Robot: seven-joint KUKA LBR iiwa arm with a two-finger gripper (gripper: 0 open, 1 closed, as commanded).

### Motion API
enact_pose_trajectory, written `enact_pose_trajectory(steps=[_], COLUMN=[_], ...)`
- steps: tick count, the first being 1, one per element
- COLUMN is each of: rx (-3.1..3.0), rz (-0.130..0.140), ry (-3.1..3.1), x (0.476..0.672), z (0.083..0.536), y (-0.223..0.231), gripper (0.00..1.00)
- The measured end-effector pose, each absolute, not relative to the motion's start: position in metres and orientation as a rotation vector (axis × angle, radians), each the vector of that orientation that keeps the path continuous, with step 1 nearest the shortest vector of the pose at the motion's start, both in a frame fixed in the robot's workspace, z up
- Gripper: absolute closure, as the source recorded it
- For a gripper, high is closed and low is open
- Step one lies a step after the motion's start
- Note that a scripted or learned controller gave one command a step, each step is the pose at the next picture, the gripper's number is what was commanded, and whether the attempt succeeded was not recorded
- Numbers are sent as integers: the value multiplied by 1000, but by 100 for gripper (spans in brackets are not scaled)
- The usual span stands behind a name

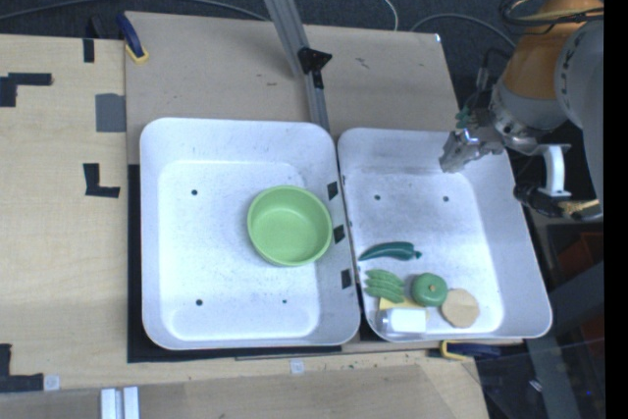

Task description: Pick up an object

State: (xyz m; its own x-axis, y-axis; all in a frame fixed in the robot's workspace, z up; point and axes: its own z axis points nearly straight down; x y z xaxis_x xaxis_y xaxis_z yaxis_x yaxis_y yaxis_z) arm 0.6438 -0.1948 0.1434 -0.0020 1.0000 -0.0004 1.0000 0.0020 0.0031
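My gripper hangs over the far right corner of the right bin, with nothing seen between its fingers. Small objects lie at that bin's near end, well away from the gripper: a dark green pepper-like piece, a light green bumpy piece, a round green object, a tan round piece and a white-and-yellow block. A green bowl sits in the left bin.
A grey pole slants down to the bins' far shared edge. The wooden bench top spreads to the left. The arm's body stands beyond the right bin's far right side.
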Motion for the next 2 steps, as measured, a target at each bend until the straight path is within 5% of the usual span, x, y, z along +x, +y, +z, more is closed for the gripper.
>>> enact_pose_trajectory(steps=[2], rx=[2216], rz=[4], ry=[2219], x=[640], z=[266], y=[-189], gripper=[100])
